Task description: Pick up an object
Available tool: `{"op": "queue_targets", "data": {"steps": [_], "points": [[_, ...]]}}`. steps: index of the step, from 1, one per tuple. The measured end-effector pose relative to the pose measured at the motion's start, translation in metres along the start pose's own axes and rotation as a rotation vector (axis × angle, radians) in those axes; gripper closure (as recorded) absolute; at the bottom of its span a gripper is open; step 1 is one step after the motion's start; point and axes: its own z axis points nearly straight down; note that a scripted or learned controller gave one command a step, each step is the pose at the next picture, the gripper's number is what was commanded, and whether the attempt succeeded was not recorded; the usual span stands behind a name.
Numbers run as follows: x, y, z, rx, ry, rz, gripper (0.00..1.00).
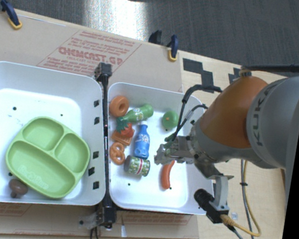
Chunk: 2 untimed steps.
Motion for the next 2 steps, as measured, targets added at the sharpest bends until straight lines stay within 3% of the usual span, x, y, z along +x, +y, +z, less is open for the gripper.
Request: {"op": "queue_targets", "data": {"steps": [2], "points": [[0.0, 0.003, -0.021, -0.004, -0.001, -0.009, 1.0]]}}
